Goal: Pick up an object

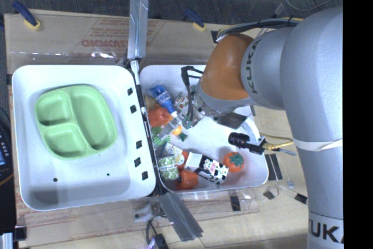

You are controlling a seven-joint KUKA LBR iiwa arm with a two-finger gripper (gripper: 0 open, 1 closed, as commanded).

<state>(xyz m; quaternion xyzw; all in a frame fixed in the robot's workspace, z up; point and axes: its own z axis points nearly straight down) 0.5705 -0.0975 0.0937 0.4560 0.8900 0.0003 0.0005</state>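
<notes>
Robotics lab bench. KUKA arm point(303, 67) over two white bins point(23, 125); cardboard base point(99, 38) clamped point(26, 14) and taped.

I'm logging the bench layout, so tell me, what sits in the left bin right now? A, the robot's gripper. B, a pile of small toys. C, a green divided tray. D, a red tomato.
C: the left bin holds a green divided tray with three compartments, while the small toys, including the red tomato, lie in the right bin.
</notes>
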